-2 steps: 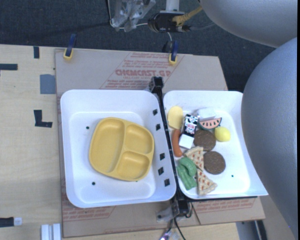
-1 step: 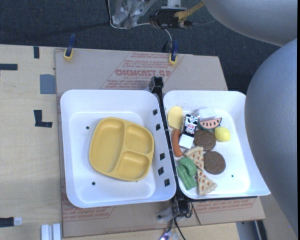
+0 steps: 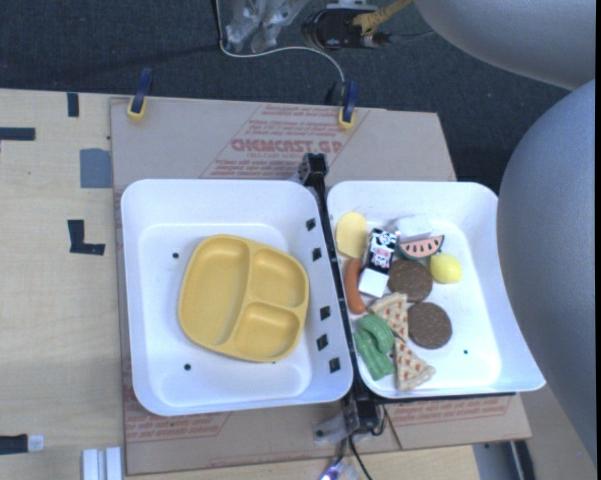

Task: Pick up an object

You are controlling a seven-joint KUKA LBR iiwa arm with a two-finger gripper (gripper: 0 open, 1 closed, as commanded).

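Nothing is picked yet: the toy foods [image 3: 400, 298] lie in the right bin [image 3: 480, 268], and the gripper's state cannot be determined.

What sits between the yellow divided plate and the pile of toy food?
In the camera view, the two bins' adjoining white walls and a black clip strip separate the yellow divided plastic plate from the toy food pile.

left white plastic bin [image 3: 140, 298]: yellow divided plastic tray [image 3: 244, 296] fills middle, bare floor around it | right white plastic bin [image 3: 480, 268]: toy food pile [image 3: 395, 293] crowds left half, right side free | grey arm bulk [image 3: 570, 268] overhangs right edge
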